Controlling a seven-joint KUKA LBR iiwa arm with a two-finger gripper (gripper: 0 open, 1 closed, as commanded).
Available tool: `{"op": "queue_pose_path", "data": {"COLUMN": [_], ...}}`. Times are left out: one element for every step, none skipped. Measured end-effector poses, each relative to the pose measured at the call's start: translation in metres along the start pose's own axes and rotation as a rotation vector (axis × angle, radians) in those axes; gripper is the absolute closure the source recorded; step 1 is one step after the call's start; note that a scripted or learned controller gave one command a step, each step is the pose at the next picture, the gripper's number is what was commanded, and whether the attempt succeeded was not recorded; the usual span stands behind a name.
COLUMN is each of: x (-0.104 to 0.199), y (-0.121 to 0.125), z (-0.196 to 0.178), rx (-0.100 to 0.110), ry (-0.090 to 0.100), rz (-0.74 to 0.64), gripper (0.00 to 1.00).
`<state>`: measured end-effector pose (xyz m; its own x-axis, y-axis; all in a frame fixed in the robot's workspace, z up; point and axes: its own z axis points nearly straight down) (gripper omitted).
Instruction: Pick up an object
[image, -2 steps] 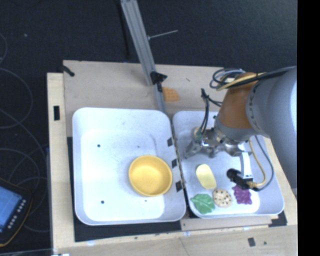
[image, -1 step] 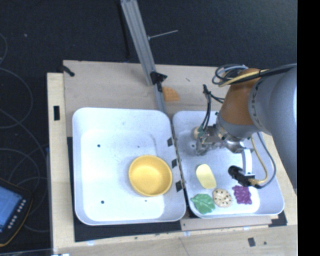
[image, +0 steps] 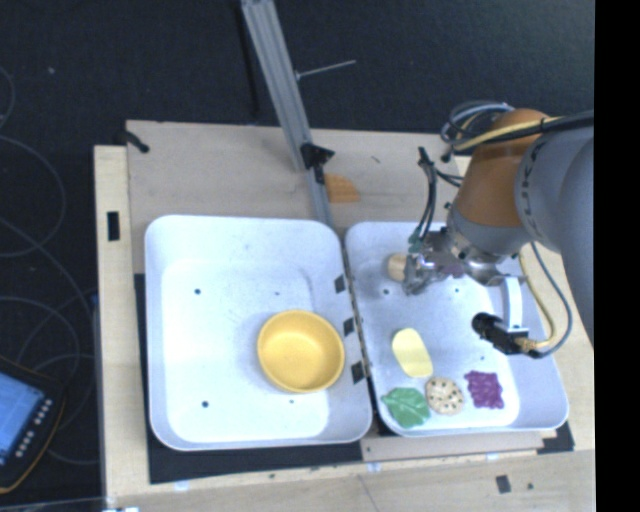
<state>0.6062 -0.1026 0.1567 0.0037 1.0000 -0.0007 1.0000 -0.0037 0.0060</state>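
The small tan ball (image: 397, 266) lies in the right bin (image: 540, 405), near its upper left corner and just beside the wall that divides the two bins. The jaws (image: 415, 280) hang right next to it, at its lower right, low over the bin floor. I cannot tell whether they are released or clenched, and nothing is visibly between them, so the ball counts as not held. Judging from the task, the arm (image: 500, 190) is set here because the ball is the nearest piece to grab, and its wrist reaches in from the right to keep the bulk of the arm off the other items.

Those other items sit well apart from the ball, along the bin's lower edge: a pale yellow piece (image: 411, 352) in the middle, then a green leaf (image: 404, 405), a cookie (image: 443, 395) and a bunch of purple grapes (image: 485, 388) in a row close to the bottom rim. The floor between them and the ball is bare, so there is open room to move downward and to the right. Room is tight upward and to the left: the ball is crowded by the corner walls, and a sideways nudge would likely roll it against the rim.

The left bin (image: 200, 260) holds a yellow bowl (image: 300, 351) near its lower right corner, close to the dividing wall. Both bins rest on the table (image: 220, 160), where a grey rail (image: 285, 100) slants toward the bins' top edge.
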Motion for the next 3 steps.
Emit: {"op": "queue_pose_path", "data": {"x": [0.006,0.006,0.055], "y": [0.006,0.007,-0.015], "z": [-0.054,-0.067,-0.063], "rx": [-0.002,0.003,0.006], "ry": [0.000,0.001,0.001], "rz": [-0.007,-0.008,-0.009], "gripper": [1.00,1.00,1.00]}}
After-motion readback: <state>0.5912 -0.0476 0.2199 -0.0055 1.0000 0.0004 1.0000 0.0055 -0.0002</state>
